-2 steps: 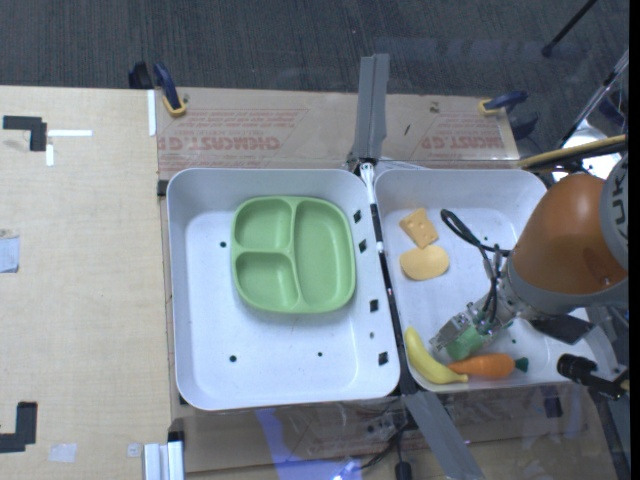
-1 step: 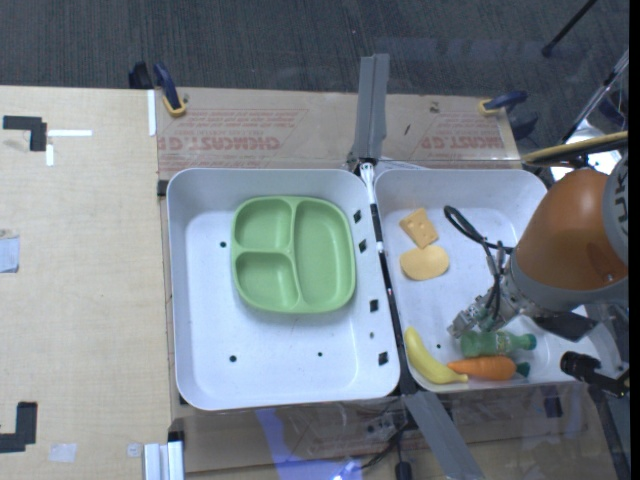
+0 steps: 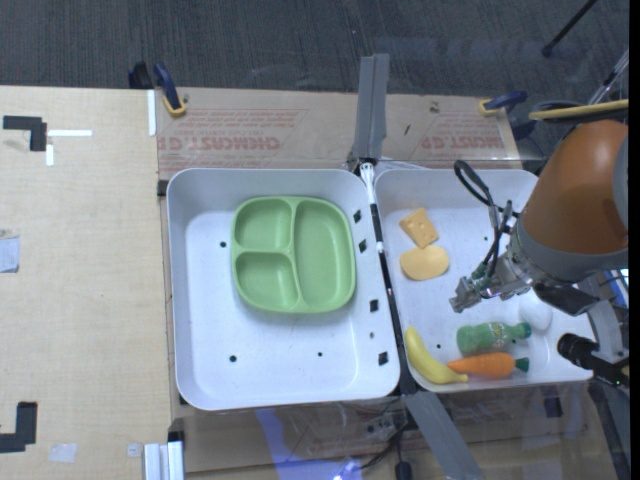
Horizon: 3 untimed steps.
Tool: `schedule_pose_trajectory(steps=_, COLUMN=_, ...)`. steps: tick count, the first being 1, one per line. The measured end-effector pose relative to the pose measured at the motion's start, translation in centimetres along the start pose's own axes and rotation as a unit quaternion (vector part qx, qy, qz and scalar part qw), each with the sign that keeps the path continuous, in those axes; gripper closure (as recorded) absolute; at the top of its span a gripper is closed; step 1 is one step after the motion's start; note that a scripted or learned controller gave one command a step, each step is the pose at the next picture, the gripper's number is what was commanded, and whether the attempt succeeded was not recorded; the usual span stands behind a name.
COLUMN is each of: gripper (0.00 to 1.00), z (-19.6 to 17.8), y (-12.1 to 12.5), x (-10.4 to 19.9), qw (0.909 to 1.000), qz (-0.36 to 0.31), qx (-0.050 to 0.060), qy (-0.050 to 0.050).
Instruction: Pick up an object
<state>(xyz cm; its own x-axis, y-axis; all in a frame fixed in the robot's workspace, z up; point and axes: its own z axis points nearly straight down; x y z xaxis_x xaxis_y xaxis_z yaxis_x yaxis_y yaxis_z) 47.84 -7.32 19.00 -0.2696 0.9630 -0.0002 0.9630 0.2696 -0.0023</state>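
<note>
Two bins point(image 3: 200, 298) of smooth white plastic with a faint sheen. Green divided plate point(image 3: 294, 254): matt plastic. Banana point(image 3: 427, 360), carrot point(image 3: 487, 366), green bottle point(image 3: 492, 337) and two yellow cheese-like pieces point(image 3: 422, 246): smooth toy plastic. Bench point(image 3: 70, 298): pale, matt wood-grain board. Brown cardboard point(image 3: 260, 140), printed, dull. Arm's orange band point(image 3: 590, 193): glossy shell. Gripper point(image 3: 487, 290): bare grey metal.
</note>
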Motion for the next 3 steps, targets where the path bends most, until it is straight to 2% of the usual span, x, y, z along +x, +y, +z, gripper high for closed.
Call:
schedule_pose_trajectory(steps=1, gripper=0.0, z=0.0, y=0.0, x=0.0, qw=1.0, qz=0.0, qx=0.0, qy=0.0)
schedule_pose_trajectory(steps=2, gripper=0.0, z=6.9, y=1.0, x=-4.9, qw=0.9949, qz=0.101, qx=0.001, qy=0.001)
schedule_pose_trajectory(steps=3, gripper=0.0, z=10.1, y=-0.9, x=-2.8, qw=0.998, qz=0.063, qx=0.001, qy=0.001)
